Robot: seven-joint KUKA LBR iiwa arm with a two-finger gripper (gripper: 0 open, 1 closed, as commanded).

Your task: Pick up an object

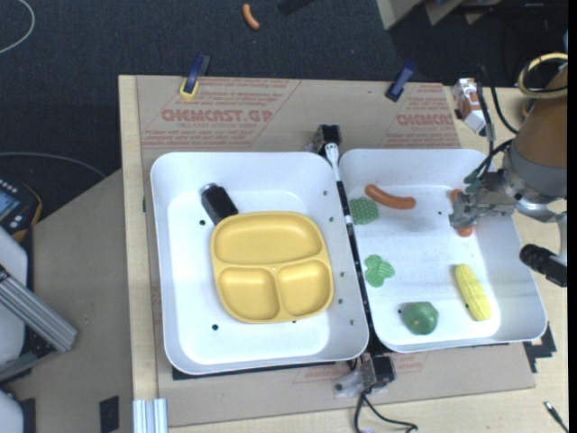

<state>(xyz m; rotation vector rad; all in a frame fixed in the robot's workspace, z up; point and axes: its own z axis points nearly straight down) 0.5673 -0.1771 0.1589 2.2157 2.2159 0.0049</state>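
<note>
The gripper (466, 213) is low at the right bin's (505, 327) far right edge, over a small red-orange object (464, 231), likely its target. Whether it is spread or pinching cannot be told. The corn (473, 292) lies near the bin's right edge.

Both bins are white: the left bin (171, 269) holds a pale yellow divided plate (271, 266) and a black block (216, 202). In the right bin (527, 287) lie an orange-red sausage (390, 197), 2 green leafy pieces (363, 210) (378, 270), a darker green pepper (418, 317) and a yellow corn cob (473, 291). The tan board (297, 106) carries reddish lettering and 2 blue clamps (193, 74) (399, 83).
</note>
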